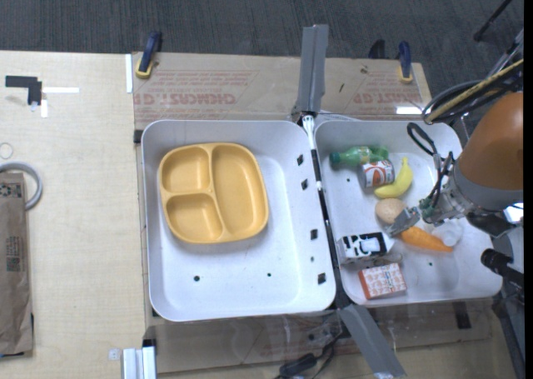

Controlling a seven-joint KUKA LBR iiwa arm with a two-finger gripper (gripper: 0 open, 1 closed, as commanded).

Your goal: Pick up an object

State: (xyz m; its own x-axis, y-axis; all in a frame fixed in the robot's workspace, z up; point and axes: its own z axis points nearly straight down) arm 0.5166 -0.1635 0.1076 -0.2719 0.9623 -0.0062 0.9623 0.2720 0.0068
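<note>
End effector [414,217] sits low in the right bin [466,281], just above the orange carrot [426,241] and beside the potato [389,210]; whether it grips anything I cannot tell. Grey arm [491,161] leans in from the right. Left bin [241,286] carries a yellow divided plate [214,192]. Banana [397,182], can [377,174], green bottle [358,155] lie farther back.

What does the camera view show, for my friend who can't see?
A gripper hovers low in the right bin near a potato, carrot, banana, can and bottle. A yellow tray sits in the left bin.
</note>
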